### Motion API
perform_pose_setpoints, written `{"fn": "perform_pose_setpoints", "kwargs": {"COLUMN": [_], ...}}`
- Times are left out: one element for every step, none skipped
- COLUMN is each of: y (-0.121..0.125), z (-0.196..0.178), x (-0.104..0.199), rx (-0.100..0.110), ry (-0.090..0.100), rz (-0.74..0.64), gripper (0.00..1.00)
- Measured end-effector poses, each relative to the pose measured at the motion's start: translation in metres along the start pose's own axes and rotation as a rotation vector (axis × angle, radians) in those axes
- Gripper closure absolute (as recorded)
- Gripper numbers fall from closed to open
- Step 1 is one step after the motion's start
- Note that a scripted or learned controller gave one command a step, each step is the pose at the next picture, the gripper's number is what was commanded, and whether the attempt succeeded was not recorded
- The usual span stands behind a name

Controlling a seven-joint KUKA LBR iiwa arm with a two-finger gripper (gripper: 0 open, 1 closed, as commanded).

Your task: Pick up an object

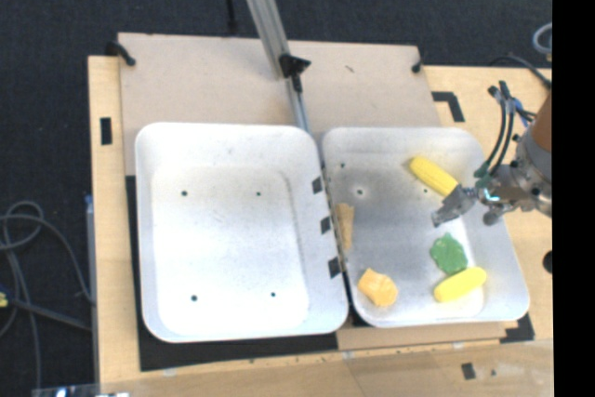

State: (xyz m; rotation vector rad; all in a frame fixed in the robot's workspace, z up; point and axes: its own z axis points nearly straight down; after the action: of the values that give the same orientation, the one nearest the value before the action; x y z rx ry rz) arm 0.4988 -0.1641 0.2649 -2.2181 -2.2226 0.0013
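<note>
1. Camera view: the table (390, 60) carries two white bins side by side. The left bin (149, 228) has nothing in it that I can see; all the objects sit in the right bin (507, 246).
2. Right bin contents: a yellow corn-like piece (433, 174) near the top, a green piece (449, 253) lower right, a yellow banana-like piece (459, 284) just below the green one and about touching it, an orange-yellow lump (378, 287) at the bottom left, and a thin tan piece (345, 225) along the left wall.
3. The arm comes in from the right. The gripper (469, 204) sits over the right side of the right bin, between the corn-like piece and the green piece.
4. Gripper state: the fingers look spread, so open, with nothing between them. The blurry resolution makes this a best read.
5. Progress: as I judge it, nothing has been picked yet. Every object I can see lies on the bin floor and none is lifted.
6. Left to do: settle on a target, close on it, lift it clear. The corn-like and green pieces are the nearest candidates; I can't tell which one is intended.
7. Can't judge the gripper's height above the bin floor from this slanted view.
</note>
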Motion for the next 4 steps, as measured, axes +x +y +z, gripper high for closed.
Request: {"fn": "perform_pose_setpoints", "kwargs": {"y": [0.001,0.002,-0.005,-0.006], "z": [-0.002,0.04,0.084,0.131], "x": [0.0,-0.004,-0.005,0.003], "rx": [-0.005,0.0,0.001,0.001], "ry": [-0.001,-0.002,-0.002,-0.001], "rz": [0.001,0.004,0.003,0.004], "gripper": [0.0,0.0,0.0,0.0]}}
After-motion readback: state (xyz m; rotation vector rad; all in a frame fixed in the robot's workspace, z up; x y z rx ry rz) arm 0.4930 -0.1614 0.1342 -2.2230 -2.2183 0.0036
